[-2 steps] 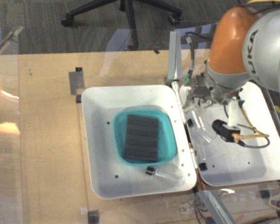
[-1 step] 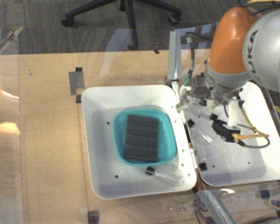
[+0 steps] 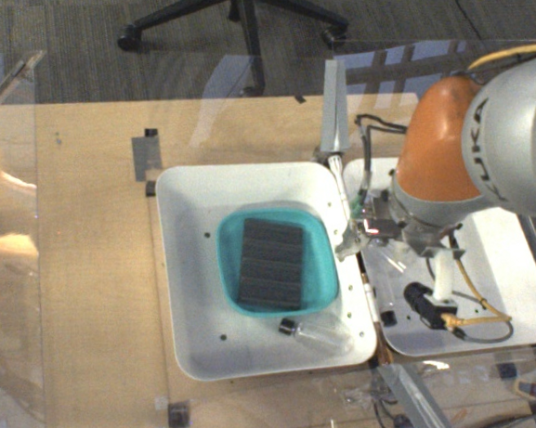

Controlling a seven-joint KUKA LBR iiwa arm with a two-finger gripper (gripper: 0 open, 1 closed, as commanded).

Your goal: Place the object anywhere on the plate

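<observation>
A teal plate [image 3: 323,271] lies in the left bin [image 3: 193,289]. A dark ridged rectangular block [image 3: 270,262] rests flat on the plate, about in its middle. A small clear bottle with a black cap [image 3: 308,332] lies on the bin floor just in front of the plate, off its rim. My gripper [image 3: 352,238] hangs under the orange-banded wrist [image 3: 435,152], low over the wall between the two bins, just right of the plate's right edge. The wrist hides most of it, and I see nothing held in it.
The arm covers much of the right bin [image 3: 524,312]. A black plug with a yellow cable [image 3: 435,310] and a white tube [image 3: 442,277] hang over that bin's floor. A grey metal post [image 3: 332,110] stands behind the bins.
</observation>
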